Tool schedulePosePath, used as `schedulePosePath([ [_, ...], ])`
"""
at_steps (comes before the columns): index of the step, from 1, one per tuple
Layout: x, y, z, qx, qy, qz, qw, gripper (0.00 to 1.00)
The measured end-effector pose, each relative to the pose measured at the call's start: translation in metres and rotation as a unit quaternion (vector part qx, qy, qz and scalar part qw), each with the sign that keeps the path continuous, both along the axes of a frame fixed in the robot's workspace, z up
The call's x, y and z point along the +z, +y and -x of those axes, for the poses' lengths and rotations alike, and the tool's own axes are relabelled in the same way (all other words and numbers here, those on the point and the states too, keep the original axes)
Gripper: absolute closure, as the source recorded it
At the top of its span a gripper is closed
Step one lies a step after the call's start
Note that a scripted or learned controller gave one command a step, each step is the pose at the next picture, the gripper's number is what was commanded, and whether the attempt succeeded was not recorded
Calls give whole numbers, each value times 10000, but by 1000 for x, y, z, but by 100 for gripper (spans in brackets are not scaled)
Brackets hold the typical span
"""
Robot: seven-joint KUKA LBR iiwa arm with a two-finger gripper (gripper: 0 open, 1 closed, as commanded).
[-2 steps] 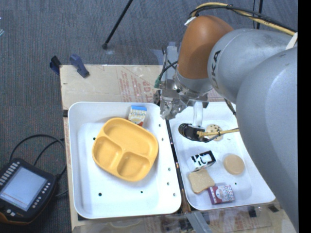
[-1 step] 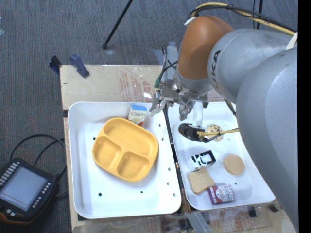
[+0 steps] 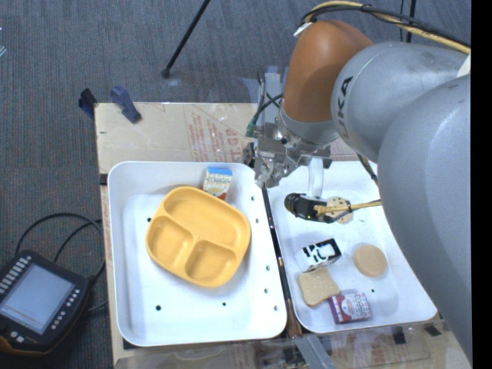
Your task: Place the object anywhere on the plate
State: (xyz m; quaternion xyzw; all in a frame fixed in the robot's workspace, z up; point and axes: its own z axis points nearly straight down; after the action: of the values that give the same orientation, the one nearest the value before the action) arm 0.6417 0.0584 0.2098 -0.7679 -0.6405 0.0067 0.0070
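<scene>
Carton is my best guess for the object: small, blue-white-yellow, in the left bin at the 12 o'clock rim of the yellow plate, touching it or just beside, can't tell which. Not on the plate yet. Gripper hangs over the wall between the two bins, nothing visibly in it; spread or closed, can't tell from this angle. Key relation: carton sits at 9 o'clock from the gripper, near, long axis roughly 12–6. Plate centre is at 7–8 o'clock from the gripper and 6–7 from the carton, so I'd expect a short carry once gripped. Other candidates in the right bin, 4–5 o'clock and farther off: toast slice, tan disc, red packet, black-and-white piece
</scene>
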Motion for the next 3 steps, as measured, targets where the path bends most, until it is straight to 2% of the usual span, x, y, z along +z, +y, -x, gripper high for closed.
schedulePosePath([
  [1, 0, 0, 0, 1, 0, 1, 10000, 0],
  [2, 8, 0, 0, 13, 22, -3, 10000, 100],
  [3, 8, 0, 0, 14, 22, -1, 10000, 0],
])
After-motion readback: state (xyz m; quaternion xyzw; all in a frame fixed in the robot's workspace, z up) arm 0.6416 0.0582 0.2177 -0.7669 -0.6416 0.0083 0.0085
